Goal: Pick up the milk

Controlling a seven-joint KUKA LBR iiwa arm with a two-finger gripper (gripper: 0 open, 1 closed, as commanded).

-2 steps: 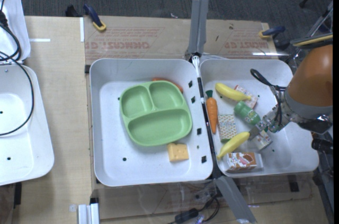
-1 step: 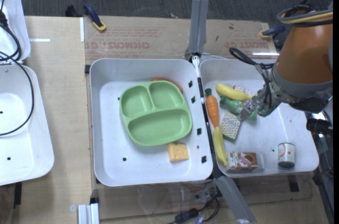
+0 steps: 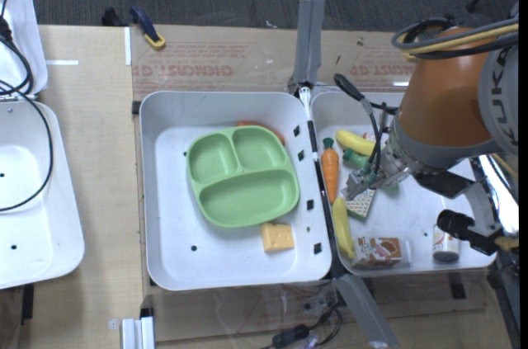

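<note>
The milk (image 3: 380, 251), a small carton lying flat near the right bin's (image 3: 412, 271) front wall, looks light, stiff yet crushable, best pinched across its narrow sides, while the gripper (image 3: 363, 186) hovers behind it, its jaw state impossible to tell

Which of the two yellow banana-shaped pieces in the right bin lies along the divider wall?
The long yellow banana below the orange carrot, running down the divider. The other yellow banana lies farther back, angled toward the arm.
</note>
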